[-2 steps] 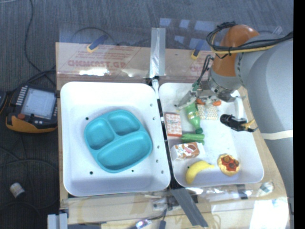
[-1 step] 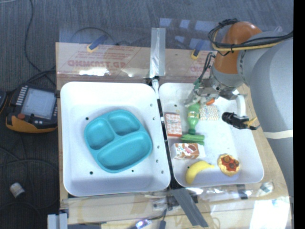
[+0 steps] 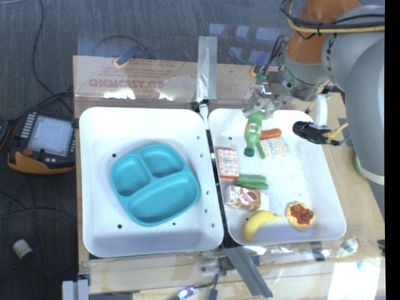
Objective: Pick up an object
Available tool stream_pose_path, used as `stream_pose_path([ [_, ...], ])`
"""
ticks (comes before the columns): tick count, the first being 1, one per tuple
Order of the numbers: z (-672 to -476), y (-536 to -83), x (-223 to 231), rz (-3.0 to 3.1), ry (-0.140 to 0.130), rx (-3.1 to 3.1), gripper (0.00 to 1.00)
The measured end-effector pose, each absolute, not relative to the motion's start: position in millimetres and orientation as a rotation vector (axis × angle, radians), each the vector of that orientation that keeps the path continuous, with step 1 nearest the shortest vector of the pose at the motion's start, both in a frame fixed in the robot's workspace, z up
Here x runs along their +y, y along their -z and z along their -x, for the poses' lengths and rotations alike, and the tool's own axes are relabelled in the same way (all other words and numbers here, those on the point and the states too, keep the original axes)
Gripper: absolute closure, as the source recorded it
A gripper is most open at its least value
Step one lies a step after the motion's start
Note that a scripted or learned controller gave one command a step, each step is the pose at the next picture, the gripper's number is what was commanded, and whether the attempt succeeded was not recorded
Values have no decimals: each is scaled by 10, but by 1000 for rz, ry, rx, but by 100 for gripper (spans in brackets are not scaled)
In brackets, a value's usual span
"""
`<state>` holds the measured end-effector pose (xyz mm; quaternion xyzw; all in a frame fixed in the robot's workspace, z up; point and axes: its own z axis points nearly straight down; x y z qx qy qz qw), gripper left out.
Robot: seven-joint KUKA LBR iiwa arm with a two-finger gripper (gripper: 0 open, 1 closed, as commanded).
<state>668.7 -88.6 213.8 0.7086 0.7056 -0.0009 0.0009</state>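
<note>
My gripper (image 3: 259,107) hangs over the back of the right bin (image 3: 325,186), under the arm's orange band. A green bottle (image 3: 252,136) hangs straight down from it, its upper end pinched between the fingers; the gripper is shut on the bottle. Under and beside the bottle lie an orange carrot piece (image 3: 271,133) and a patterned packet (image 3: 274,147). Nearer the front of the bin are an orange-and-white packet (image 3: 227,162), a green pod (image 3: 252,181), a red-and-white packet (image 3: 242,198), a yellow banana (image 3: 259,223) and a small pizza toy (image 3: 300,214).
The left bin (image 3: 100,124) holds a teal divided plate (image 3: 156,183). A black fitting (image 3: 309,130) juts over the right bin's far right rim. The arm's grey body (image 3: 365,74) fills the upper right. A control pendant (image 3: 42,142) lies on the floor at left.
</note>
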Motion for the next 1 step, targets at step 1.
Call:
stream_pose_path([
  [1, -6683, -2130, -891, -2226, 5, 2215, 0],
])
